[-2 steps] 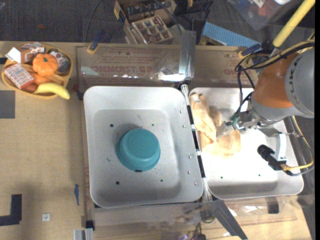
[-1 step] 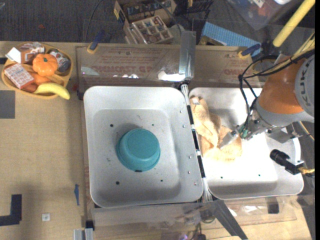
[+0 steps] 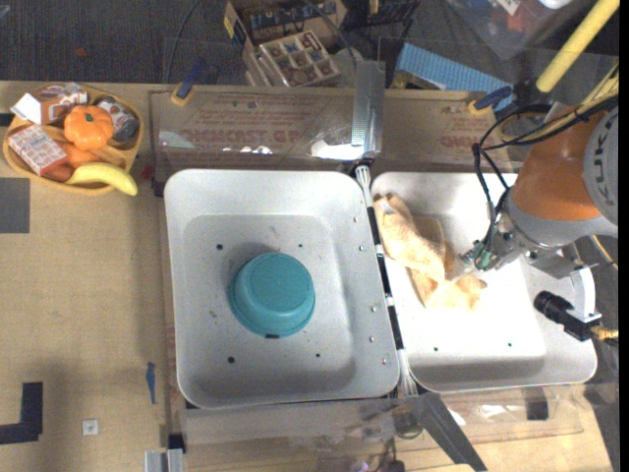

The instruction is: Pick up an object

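A crumpled tan cloth (image 3: 417, 250) lies in the right bin (image 3: 511, 347), stretching from its upper left toward the middle. My gripper (image 3: 479, 261) reaches down from the right and sits at the cloth's lower right end, touching or just above its edge. A teal bowl (image 3: 274, 293) rests upside down in the middle of the left bin (image 3: 197, 224).
A basket with a toy pumpkin, a banana and small boxes (image 3: 74, 141) stands at the far left of the bench. Clear plastic panels and clutter lie behind the bins. A black fitting (image 3: 558, 312) juts over the right bin's right side.
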